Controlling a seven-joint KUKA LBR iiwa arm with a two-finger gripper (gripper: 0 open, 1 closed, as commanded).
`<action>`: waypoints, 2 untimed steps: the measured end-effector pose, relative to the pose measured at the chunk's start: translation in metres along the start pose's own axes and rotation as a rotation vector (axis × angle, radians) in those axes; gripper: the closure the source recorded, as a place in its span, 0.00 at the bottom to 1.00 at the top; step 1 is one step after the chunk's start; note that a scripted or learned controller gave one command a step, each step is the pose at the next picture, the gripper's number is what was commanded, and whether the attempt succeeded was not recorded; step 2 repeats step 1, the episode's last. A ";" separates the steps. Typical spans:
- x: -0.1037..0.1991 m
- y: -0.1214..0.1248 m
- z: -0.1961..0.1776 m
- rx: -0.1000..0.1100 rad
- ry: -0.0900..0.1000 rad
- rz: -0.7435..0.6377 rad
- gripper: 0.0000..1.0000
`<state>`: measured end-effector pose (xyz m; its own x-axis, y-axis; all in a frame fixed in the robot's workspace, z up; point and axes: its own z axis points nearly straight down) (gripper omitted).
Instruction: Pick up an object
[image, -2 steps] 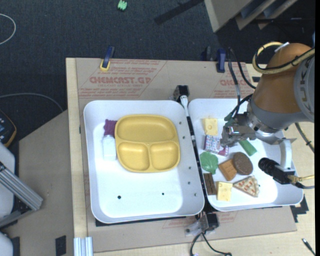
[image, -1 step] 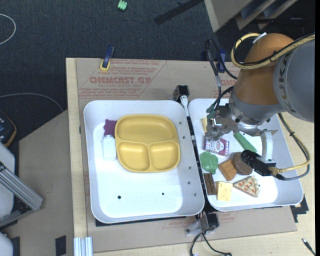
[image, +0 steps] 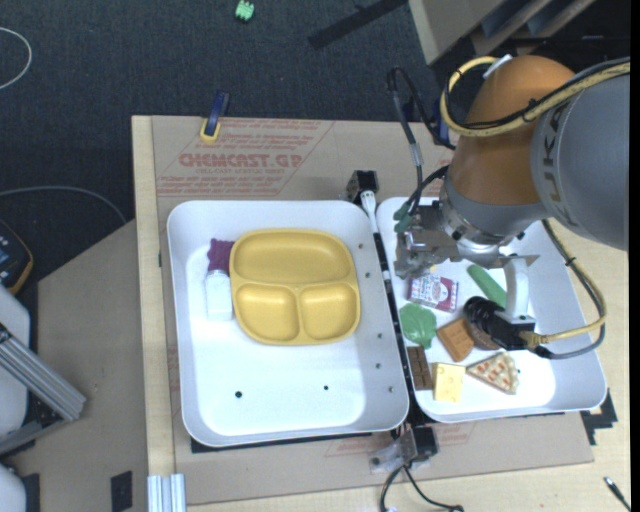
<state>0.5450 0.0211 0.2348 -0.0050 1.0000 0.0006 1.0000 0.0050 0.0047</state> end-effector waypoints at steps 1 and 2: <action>-0.008 0.002 0.019 0.009 -0.001 0.006 1.00; -0.008 0.002 0.019 0.009 -0.001 0.006 1.00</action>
